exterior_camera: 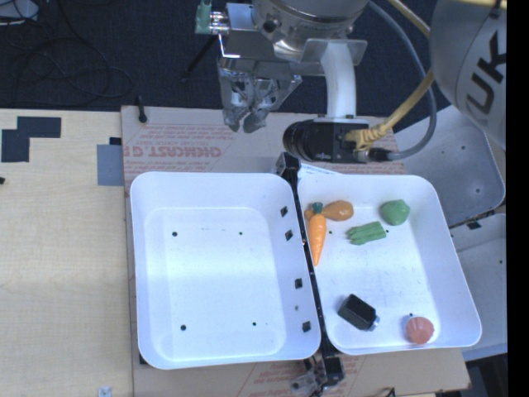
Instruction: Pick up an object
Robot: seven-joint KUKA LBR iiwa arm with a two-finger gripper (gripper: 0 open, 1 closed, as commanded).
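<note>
Objects for picking lie in the right white plastic bin (446,246), well apart from the claw (250,118), which hangs above the cardboard sheet (182,143) past the left white bin's (149,222) far edge with fingers nearly together, gripping nothing. An orange plastic carrot (316,234) lies along the right bin's left wall beside an orange oval lump (337,211), with a ridged green piece (366,233) and round green lump (395,212) toward the far right corner. A black block (358,312) and pink ball (419,330) sit by the near edge.
</note>
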